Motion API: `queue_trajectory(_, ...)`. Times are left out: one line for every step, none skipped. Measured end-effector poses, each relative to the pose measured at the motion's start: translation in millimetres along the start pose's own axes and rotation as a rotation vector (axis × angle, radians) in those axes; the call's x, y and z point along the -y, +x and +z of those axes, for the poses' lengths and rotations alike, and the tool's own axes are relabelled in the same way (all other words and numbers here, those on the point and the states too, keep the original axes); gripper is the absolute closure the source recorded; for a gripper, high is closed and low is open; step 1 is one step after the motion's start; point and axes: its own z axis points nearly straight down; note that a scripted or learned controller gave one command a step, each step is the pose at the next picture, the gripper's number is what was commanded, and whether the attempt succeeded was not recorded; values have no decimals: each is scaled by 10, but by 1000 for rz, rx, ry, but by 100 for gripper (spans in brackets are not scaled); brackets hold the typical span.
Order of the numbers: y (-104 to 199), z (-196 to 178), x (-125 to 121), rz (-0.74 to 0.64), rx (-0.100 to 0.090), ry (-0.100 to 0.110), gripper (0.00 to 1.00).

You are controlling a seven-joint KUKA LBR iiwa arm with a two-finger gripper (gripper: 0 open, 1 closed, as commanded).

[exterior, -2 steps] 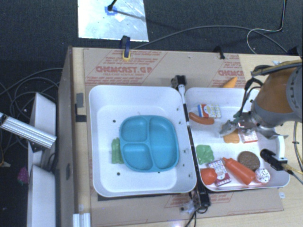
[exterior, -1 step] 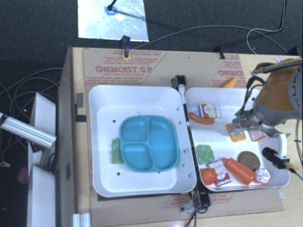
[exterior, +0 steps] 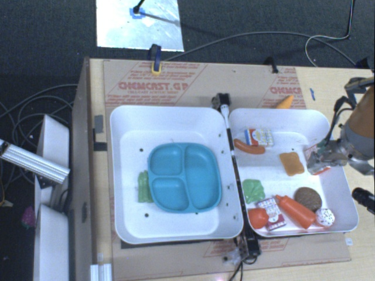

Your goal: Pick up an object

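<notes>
One fixed camera above the bench (exterior: pixel 193 78), slanting down, perhaps moderately near, both bins (exterior: pixel 170 119) framed.

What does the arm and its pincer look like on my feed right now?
The arm is grey with an orange band above the wrist. A thin dark cable loops beside it. The pincer is a small grey and dark metal assembly with reddish details.

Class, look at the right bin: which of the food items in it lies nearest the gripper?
The tan toast slice, lying just left of the gripper; the hot dog and orange bottle lie farther off.
</notes>
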Motion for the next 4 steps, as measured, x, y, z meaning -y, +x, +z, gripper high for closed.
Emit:
queue_trajectory(8, 3, 0, -1, -1, 1, 0)
queue_trajectory(599, 544, -282, -3, -2, -1, 0)
queue_trajectory(356, -1018, -500, -4, 0, -3, 0)
queue_trajectory(305, -229, -589, -2, -2, 2, 0)
